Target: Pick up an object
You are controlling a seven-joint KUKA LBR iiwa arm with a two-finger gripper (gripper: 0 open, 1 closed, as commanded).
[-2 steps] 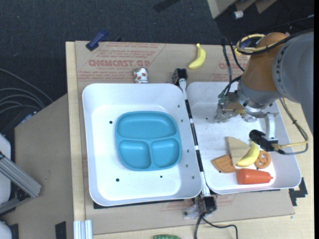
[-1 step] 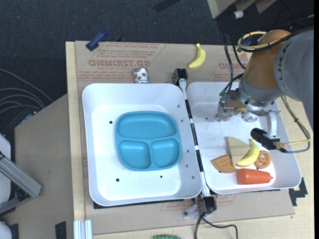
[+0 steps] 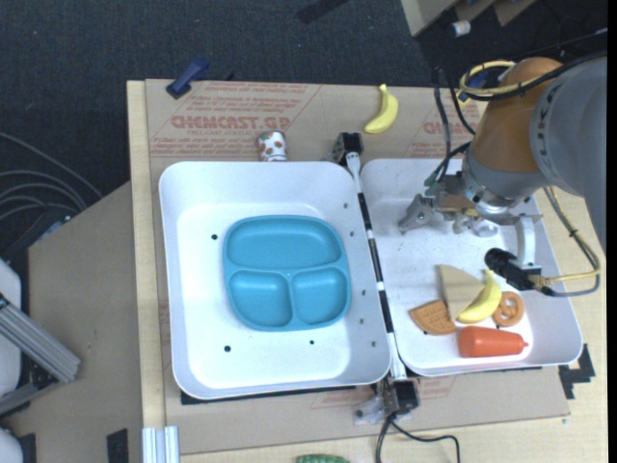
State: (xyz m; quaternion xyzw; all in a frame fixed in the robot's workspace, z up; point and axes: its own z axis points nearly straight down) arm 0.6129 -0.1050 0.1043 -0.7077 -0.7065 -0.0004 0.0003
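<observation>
Over the right bin (image 3: 554, 340), the claw (image 3: 445, 212) hovers above bare floor, its grip impossible to tell.

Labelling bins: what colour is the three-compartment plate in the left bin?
Light blue: the divided plastic plate, seen in the camera view, lies in the left white bin.

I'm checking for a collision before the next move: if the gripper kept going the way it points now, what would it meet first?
The gripper points left across bare floor of the right bin, so probably the divider between the bins; height is unclear.
</observation>
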